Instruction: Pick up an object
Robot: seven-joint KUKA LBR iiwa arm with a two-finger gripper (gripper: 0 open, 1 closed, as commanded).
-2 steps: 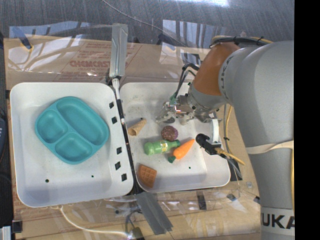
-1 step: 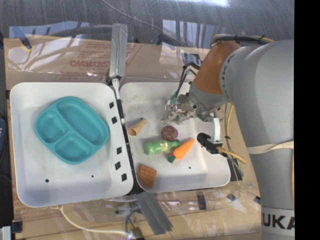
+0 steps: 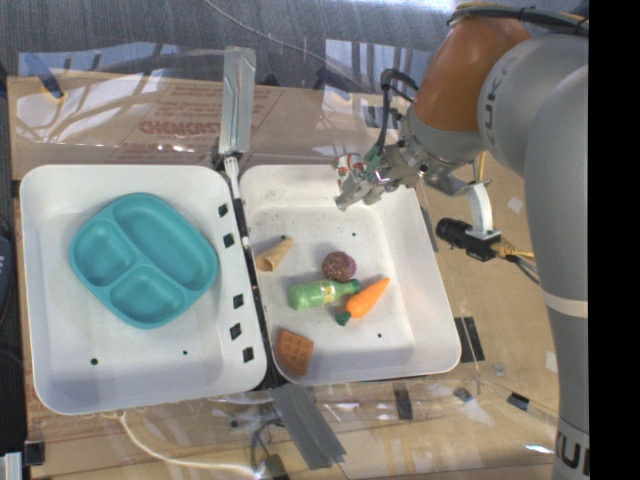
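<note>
Gripper [image 3: 352, 190] hangs over upper edge of right bin [image 3: 425, 298], right of frame centre; finger state cannot tell. Lower in bin: ice-cream cone [image 3: 272, 254], dark red ball [image 3: 338, 265], green bottle [image 3: 320, 293], carrot [image 3: 365, 298], waffle [image 3: 294, 350]. Left bin [image 3: 45, 358]: teal divided plate [image 3: 143, 258].

Toy food [image 3: 338, 265] in right bin [image 3: 420, 268]

The jaws hang over the far part of the right bin [image 3: 420, 268]. In front of them lie a cone [image 3: 273, 254], ball [image 3: 338, 265], bottle [image 3: 320, 293], carrot [image 3: 366, 297] and waffle [image 3: 293, 349]. Far to their left, a divided plate [image 3: 143, 258] lies in the left bin [image 3: 50, 358].
</note>
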